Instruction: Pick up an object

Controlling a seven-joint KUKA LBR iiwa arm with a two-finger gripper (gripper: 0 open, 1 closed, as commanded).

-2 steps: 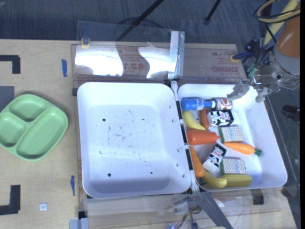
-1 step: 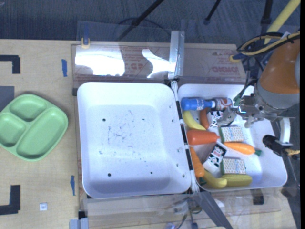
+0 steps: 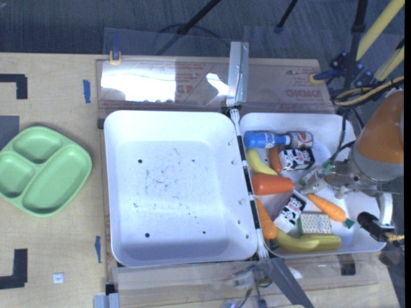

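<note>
The right bin (image 3: 334, 124) holds a heap of toy items. A blue bottle (image 3: 266, 139) lies at its back, with a yellow banana (image 3: 259, 163) and an orange-red vegetable (image 3: 273, 185) in front of it. Two black-and-white cartons (image 3: 297, 158) (image 3: 292, 212) lie nearby, as do a carrot (image 3: 327, 206), a small green-and-white box (image 3: 314, 223), a second banana (image 3: 309, 241) and an orange piece (image 3: 266, 221) along the left wall. My gripper (image 3: 317, 177) hangs low over the middle of this bin, just above the carrot and right of the orange-red vegetable.
The left bin (image 3: 119, 130) stands beside the right one. A green divided plate (image 3: 42, 169) rests on the bench at far left. A clear panel (image 3: 167, 76) stands behind the bins. The arm's grey body and orange band (image 3: 385, 130) overhang the right bin's right edge.
</note>
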